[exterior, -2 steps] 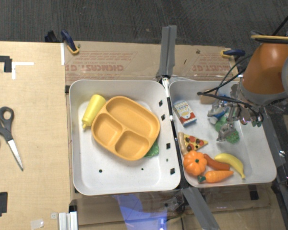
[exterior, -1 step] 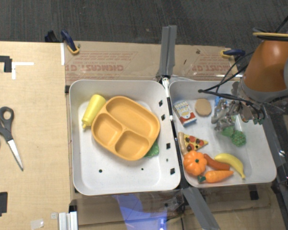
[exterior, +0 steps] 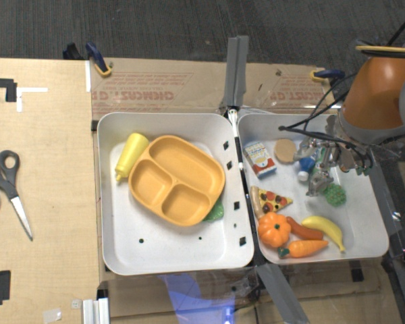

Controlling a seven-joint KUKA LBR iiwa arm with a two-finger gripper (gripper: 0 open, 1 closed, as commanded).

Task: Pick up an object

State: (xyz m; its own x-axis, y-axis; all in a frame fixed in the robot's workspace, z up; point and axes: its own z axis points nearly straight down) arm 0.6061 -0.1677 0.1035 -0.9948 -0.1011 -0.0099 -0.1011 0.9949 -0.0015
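Note:
My gripper (exterior: pixel 320 175) hangs low over the upper middle of the right bin (exterior: pixel 364 245), below the arm's orange band (exterior: pixel 376 93). Just left of it lies a small blue object (exterior: pixel 304 165), partly hidden by the gripper. A green bumpy ball (exterior: pixel 335 194) sits right below the gripper. Nearby are a round tan cookie (exterior: pixel 285 150), a small red and white carton (exterior: pixel 260 159), a pizza slice (exterior: pixel 270 200), an orange pumpkin (exterior: pixel 274 229), a carrot (exterior: pixel 304 248), a red sausage-like piece (exterior: pixel 304 230) and a banana (exterior: pixel 326 230).
The left bin (exterior: pixel 121 248) holds an orange divided plate (exterior: pixel 177 179), a yellow bottle (exterior: pixel 130 155) at its upper left and a green item (exterior: pixel 216 212) peeking from under the plate. Scissors (exterior: pixel 10 187) lie on the bench at the far left.

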